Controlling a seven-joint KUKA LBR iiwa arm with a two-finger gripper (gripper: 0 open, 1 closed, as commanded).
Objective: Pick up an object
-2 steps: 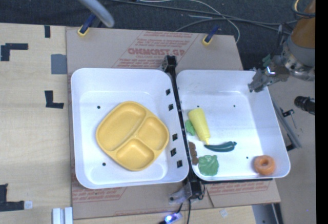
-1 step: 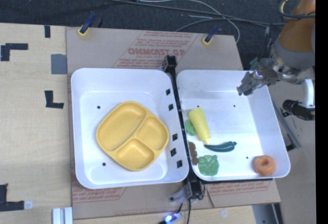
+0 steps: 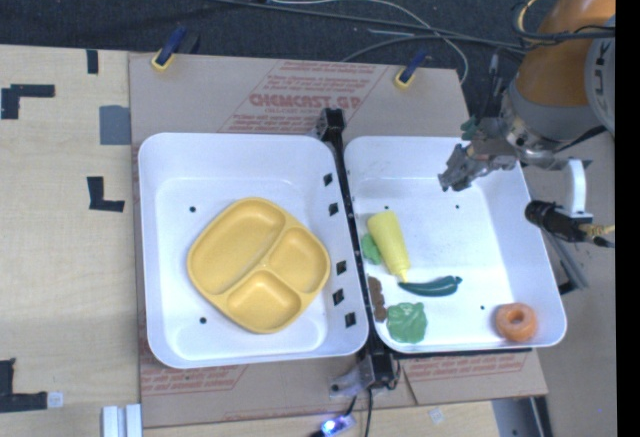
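You have the bench [image 3: 60,255] under a sheet of printed cardboard [image 3: 300,95], and on that cardboard sit two shallow white bins side by side. Take the right bin [image 3: 535,255] as your landmark. The left bin [image 3: 160,225] touches it along the shared middle edge and holds a yellow divided plate [image 3: 259,263], lying flat and slightly turned.

The arm [image 3: 560,55] comes in over the right bin's far right corner, its orange band above the wrist. The hand [image 3: 457,175] hangs over the bin's far part, just inside the far wall; you cannot tell how far its fingers are parted, and nothing shows between them.

Inside the right bin, toward its left wall, lies a yellow corn-like toy [image 3: 389,241]. Just nearer you than that is a dark green pepper-like piece [image 3: 433,286], then a pale green leafy toy [image 3: 407,321] by the near wall. A small orange donut [image 3: 516,321] sits in the near right corner, well apart from the hand.
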